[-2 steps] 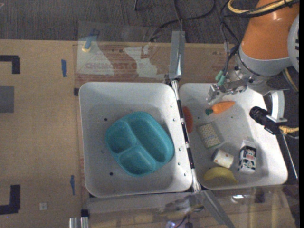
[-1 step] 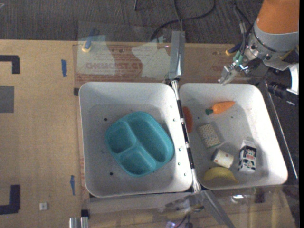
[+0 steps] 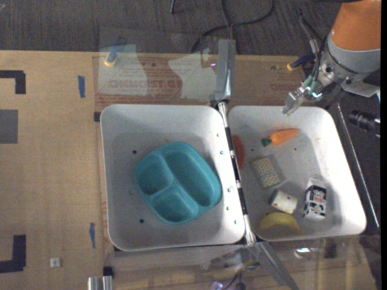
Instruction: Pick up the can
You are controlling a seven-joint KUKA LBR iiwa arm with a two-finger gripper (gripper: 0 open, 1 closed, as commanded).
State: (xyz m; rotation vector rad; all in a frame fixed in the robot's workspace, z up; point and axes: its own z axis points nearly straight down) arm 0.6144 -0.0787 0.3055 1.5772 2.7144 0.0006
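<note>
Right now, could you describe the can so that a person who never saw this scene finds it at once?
Look in the right bin, near its front edge. The can lies on its side between the yellow banana-like piece and the milk carton. It is the short cream-white cylinder; its neighbours are yellow or boxy with print.

The arm [image 3: 357, 23] is cut off by the top right corner.

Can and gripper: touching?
Apart. The camera view shows the gripper up at the right bin's far rim, while the can lies on its side near the front, with a toy carrot and bare floor between them.
</note>
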